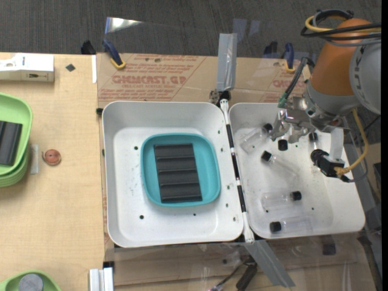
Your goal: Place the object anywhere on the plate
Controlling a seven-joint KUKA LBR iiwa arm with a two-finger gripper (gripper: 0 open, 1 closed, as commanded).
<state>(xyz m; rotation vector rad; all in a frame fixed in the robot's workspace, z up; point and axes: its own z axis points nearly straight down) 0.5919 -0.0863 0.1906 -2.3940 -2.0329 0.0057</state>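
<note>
Teal plate (211, 173) in left bin (121, 180), gripper (285, 132) right

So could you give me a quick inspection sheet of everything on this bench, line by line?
Surface: wooden bench bearing two white bins, left bin and right bin, on cardboard.
Job's things: teal plate with a black ribbed insert in the left bin; clear vials with black caps scattered in the right bin.
Clutter: green tray, small red disc, white box at left.
Grippers: gripper low over the right bin's far side; fingers too unclear to judge.
Cables: yellow and black cables looping on the arm.
Surroundings: dark carpet.
</note>
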